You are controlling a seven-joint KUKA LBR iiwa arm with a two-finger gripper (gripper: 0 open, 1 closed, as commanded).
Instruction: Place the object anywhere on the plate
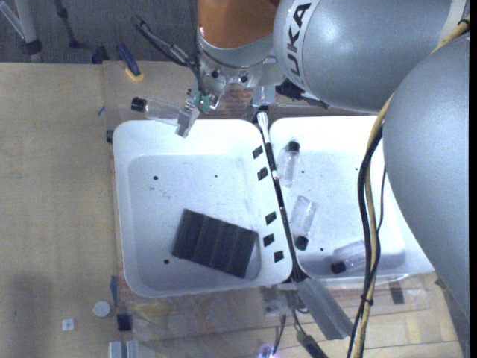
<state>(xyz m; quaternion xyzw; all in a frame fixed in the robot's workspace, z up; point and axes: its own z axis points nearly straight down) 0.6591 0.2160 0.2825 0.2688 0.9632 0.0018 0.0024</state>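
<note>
- The gripper (191, 113) hangs over the far rim of the left bin (123, 200); whether it is clenched or released cannot be told.
- A clear bottle (155, 109) with a black cap lies just left of it, beyond that rim.
- The dark ribbed plate (215, 242) lies in the left bin's near part.
- Three more clear bottles (302, 216) lie in the right bin (328, 136).

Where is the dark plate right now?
In the camera view the dark plate lies flat in the left bin, toward its near right corner, close to the divide with the right bin.
</note>
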